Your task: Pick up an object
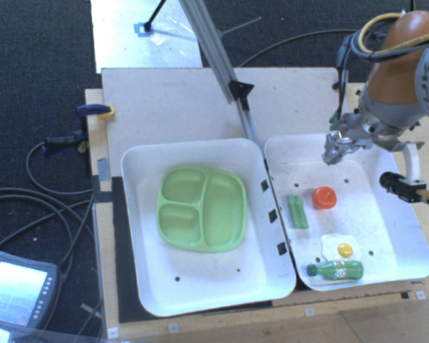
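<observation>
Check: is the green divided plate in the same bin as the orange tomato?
No, the green plate lies in the left bin, while the tomato sits in the right bin.

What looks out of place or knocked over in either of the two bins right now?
The green bottle lies on its side near the front edge of the right bin, next to the fried egg toy. The green stick, the red piece and the green divided plate in the left bin look ordinary.

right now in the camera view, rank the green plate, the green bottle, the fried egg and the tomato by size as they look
1. green plate
2. green bottle
3. fried egg and tomato: too alike to rank
</observation>
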